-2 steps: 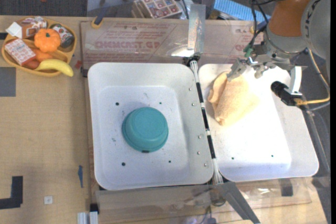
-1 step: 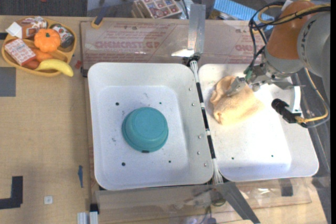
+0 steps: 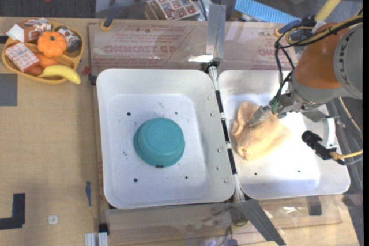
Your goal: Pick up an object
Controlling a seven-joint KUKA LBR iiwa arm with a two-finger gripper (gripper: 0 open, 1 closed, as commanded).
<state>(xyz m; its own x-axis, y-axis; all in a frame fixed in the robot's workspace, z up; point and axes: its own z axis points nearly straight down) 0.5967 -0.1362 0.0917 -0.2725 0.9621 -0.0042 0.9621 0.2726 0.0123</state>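
- Your claw (image 3: 266,114) is down on the soft tan cloth (image 3: 258,132) in the right bin (image 3: 300,181).
- You are at the grabbing step.
- I cannot tell if it is gripping.
- Next, you need a firm pinch, then a slow lift.

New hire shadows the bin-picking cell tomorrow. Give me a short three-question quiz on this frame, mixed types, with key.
1. True or false: the teal bowl sits upside down in the left bin.
2. Multiple choice: what lies in the right bin at the gripper?
A. a banana
B. a tan cloth
C. a blue box
3. Fill in: the yellow tray of toy food stands on the bench beyond the ______ bin's far corner.

Key
1. True: its flat base faces up.
2. B: the tan cloth lies crumpled against the bin's left wall, and the gripper's tip meets its upper edge. Whether it is gripped cannot be told.
3. left
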